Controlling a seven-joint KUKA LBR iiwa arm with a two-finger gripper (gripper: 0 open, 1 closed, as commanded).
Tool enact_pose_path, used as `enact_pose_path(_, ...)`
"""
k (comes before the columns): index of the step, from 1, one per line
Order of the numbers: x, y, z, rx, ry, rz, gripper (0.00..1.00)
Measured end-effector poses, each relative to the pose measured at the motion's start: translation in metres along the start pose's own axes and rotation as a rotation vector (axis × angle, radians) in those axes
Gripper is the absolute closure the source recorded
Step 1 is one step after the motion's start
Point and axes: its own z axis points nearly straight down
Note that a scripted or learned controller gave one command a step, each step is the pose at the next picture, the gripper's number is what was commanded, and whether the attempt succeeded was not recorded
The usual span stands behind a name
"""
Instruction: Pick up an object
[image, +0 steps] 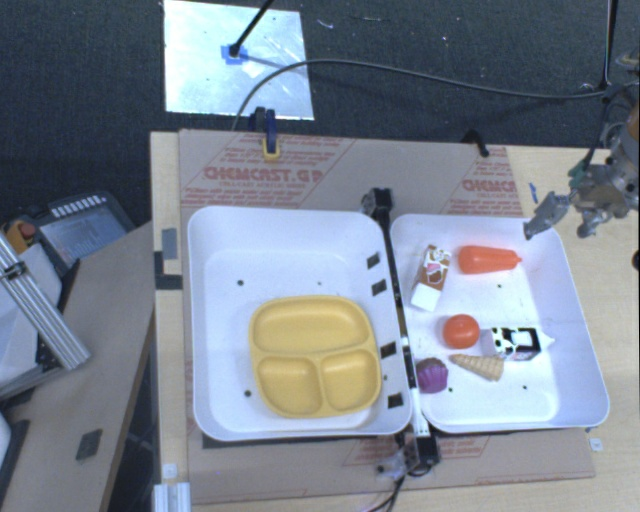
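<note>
Hand (562, 216) open above right bin's (577, 300) far corner, orange carrot (488, 260) tapered, lying flat

A yellow plastic three-compartment tray (316, 354) lies in the left shallow white bin (220, 250). The right white bin (570, 400) holds an orange carrot (488, 259), red ball (461, 331) and tan cone (477, 366). The gripper (562, 215) hovers spread open above that bin's upper right corner.

bench (165, 200) w/ cardboard sheet (330, 170), 2 bins (210, 300) (580, 330).
</note>
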Motion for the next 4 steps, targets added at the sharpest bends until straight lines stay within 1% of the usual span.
enact_pose_path(1, 0.001, 0.002, -0.007, -0.011, -0.002, -0.003, 0.0)
enact_pose_path(2, -0.001, -0.002, 0.052, -0.01, -0.003, -0.002, 0.0)
enact_pose_path(3, 0.006, -0.009, 0.108, -0.007, -0.001, -0.002, 0.0)
enact_pose_path(4, 0.005, -0.014, 0.169, -0.007, -0.001, -0.001, 0.0)
